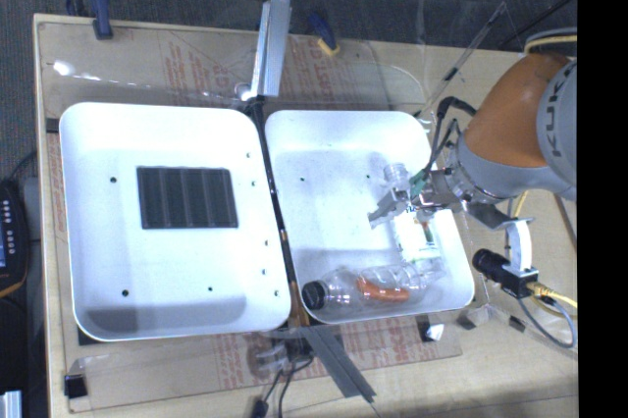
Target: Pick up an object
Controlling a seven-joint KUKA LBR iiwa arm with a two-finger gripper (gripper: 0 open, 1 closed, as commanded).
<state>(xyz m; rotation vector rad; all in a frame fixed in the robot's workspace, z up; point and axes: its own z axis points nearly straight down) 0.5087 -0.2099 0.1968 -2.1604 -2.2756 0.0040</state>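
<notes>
My gripper (394, 198) hangs low over the right part of the right bin (324, 146), reaching in from the right. A clear plastic bottle (416, 247) lies just below and to the right of it, near the bin's right wall; whether they touch is unclear. A second clear bottle (378, 287) with a black cap and something orange inside lies along the bin's front wall. A dark ribbed rectangular block (186, 197) lies flat in the middle of the left bin (98, 288).
A metal bar (271, 43) stands at the back between the two bins. Blue clamps (100, 14) grip the bench's far edge. Cables and a black fitting (500, 274) sit to the right of the right bin.
</notes>
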